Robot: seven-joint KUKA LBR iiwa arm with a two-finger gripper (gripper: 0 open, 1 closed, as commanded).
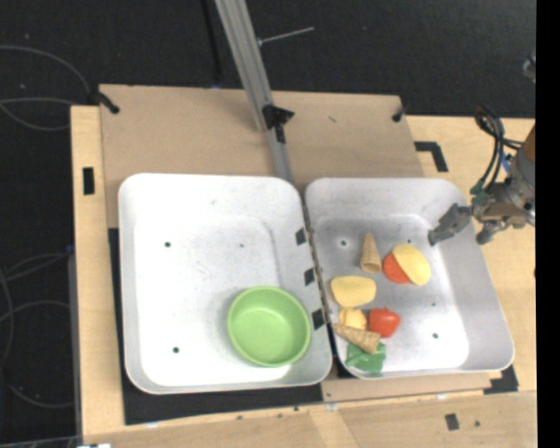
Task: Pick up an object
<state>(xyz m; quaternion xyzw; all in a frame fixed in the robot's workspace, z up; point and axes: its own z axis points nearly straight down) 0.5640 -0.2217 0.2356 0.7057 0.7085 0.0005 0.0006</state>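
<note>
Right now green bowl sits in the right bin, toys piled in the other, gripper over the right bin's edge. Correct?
Not quite: the camera view shows the green bowl in the left bin; the toys lie in the right bin. The gripper is over the right bin's edge.

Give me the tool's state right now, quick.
Tool: open, holding nothing, hovering over the right bin's upper right corner, apart from the toys.

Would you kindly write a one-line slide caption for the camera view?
The hand hovers open at the right bin's far edge above toy foods; a green bowl sits in the left bin.
</note>
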